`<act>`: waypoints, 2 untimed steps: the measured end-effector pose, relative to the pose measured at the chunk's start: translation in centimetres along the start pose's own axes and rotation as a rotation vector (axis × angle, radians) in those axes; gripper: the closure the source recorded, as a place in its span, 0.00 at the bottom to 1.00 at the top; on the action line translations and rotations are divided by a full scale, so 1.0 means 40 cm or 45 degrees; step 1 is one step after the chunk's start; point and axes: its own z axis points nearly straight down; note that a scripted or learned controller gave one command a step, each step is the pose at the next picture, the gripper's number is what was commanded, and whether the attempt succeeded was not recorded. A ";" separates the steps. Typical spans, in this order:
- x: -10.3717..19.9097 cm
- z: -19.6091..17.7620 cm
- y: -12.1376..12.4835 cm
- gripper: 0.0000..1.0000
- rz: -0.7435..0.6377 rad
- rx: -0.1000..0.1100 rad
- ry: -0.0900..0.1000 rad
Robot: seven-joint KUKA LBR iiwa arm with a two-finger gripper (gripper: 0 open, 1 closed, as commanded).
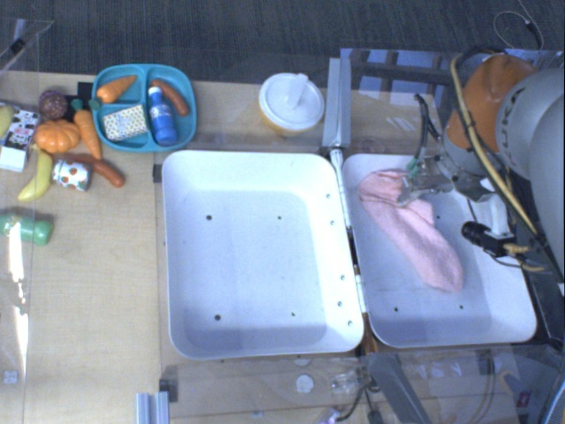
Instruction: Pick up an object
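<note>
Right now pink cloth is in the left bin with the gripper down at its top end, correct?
Not quite. The pink cloth lies in the right bin, not the left bin. The rest stands: the camera view shows the gripper down at the cloth's top end.

Cloth (413, 228) in rt bin (494, 321); pincer (417, 182) on cloth's rear end; lft bin (256, 325) beside.

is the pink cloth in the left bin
No, the pink cloth lies in the right bin, with the gripper at its upper end.
</note>
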 end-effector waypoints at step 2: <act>0.037 0.037 0.063 0.00 -0.100 0.027 0.005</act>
